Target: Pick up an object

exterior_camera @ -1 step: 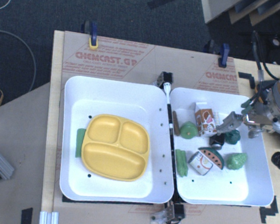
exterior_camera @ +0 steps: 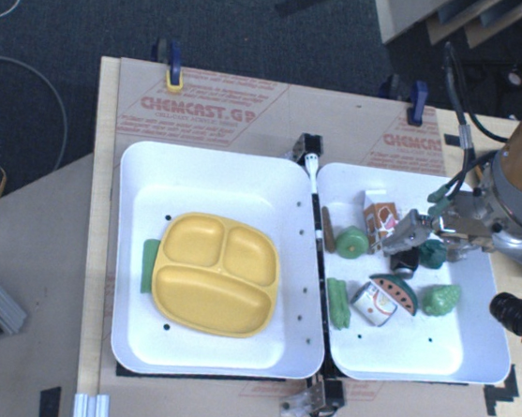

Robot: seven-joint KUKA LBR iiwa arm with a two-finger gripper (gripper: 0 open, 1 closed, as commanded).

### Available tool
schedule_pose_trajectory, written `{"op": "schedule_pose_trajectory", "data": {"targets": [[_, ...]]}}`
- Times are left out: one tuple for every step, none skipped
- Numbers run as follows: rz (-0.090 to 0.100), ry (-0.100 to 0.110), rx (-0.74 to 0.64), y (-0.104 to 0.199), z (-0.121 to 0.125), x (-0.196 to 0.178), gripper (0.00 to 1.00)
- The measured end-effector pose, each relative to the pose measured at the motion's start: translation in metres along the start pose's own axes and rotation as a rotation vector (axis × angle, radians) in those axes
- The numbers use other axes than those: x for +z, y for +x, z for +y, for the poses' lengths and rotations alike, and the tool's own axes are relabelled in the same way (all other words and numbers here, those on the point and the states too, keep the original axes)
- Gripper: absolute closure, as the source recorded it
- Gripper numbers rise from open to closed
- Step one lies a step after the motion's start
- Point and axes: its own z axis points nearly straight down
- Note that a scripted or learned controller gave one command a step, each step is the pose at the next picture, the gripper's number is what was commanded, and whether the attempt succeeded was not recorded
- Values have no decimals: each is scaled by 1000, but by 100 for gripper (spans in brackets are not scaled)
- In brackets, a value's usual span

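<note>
The end effector hangs low over the far part of the right bin; whether it is open or closed I cannot tell. Just beside it lie a green ball, a small carton and a watermelon slice. The left bin holds a yellow tray

Bench with two white bins side by side: left bin at 9 o'clock, right bin at 3.
</note>
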Motion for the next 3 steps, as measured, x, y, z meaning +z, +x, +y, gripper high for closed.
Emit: {"op": "schedule_pose_trajectory", "data": {"targets": [[-2,0,5,-3,2,-8,100],[0,14,4,19,17,65,100],[1,17,3,61,-2,137,100]]}}
